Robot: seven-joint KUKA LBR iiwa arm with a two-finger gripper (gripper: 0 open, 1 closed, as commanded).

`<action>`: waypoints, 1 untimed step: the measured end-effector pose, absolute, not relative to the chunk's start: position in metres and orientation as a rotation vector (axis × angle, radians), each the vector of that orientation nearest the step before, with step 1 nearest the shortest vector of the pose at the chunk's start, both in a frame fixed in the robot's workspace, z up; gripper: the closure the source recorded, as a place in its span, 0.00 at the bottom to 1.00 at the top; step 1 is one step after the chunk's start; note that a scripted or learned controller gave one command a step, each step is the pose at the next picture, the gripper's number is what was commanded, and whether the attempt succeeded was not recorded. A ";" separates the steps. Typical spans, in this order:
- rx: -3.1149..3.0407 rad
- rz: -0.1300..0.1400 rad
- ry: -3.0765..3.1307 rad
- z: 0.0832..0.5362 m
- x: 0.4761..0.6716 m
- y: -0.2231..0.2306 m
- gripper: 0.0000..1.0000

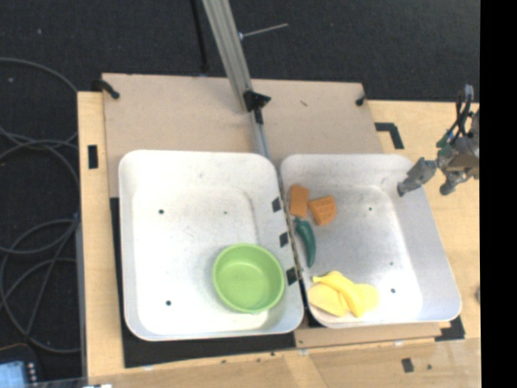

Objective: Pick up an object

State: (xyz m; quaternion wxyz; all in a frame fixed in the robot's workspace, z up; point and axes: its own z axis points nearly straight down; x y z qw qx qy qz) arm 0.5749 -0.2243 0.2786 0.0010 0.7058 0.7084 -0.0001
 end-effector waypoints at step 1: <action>2.215 -0.001 2.225 0.279 0.575 -0.224 0.00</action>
